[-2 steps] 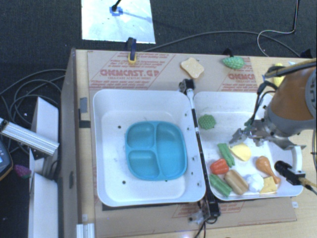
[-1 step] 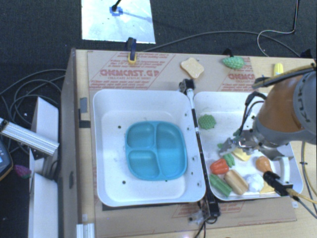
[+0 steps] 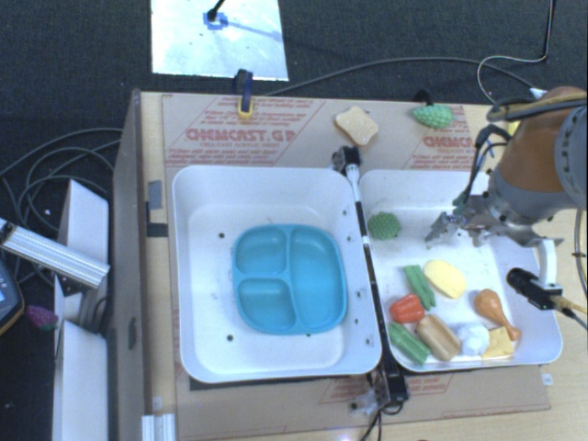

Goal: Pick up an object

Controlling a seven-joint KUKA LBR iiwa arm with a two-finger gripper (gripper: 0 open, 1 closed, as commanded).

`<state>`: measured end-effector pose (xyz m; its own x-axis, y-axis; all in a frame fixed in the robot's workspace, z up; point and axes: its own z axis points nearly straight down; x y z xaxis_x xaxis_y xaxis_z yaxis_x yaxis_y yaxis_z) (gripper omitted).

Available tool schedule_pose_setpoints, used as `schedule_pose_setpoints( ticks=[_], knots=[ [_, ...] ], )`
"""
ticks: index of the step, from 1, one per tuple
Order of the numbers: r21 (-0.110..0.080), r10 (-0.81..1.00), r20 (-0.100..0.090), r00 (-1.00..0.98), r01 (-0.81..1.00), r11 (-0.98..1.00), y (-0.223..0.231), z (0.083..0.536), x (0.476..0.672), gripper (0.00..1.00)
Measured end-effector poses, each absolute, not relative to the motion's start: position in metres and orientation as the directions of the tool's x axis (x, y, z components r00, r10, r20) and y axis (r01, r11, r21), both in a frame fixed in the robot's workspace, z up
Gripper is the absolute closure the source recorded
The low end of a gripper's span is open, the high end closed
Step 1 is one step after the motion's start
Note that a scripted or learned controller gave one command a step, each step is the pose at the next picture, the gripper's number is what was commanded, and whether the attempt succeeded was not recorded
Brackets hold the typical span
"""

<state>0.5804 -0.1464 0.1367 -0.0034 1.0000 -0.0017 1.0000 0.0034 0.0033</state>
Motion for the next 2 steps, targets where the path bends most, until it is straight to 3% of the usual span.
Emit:
schedule_pose_setpoints(
  ticks=[1,2],
  knots=[
    [0.007,1.0,-0.001,-0.003,1.0,0.003,-0.098,0.087,0.546,0.0],
    [0.01,1.0,-0.002,-0.004,1.0,0.004,-0.099,0.098,0.547,1.0]
  ],
)
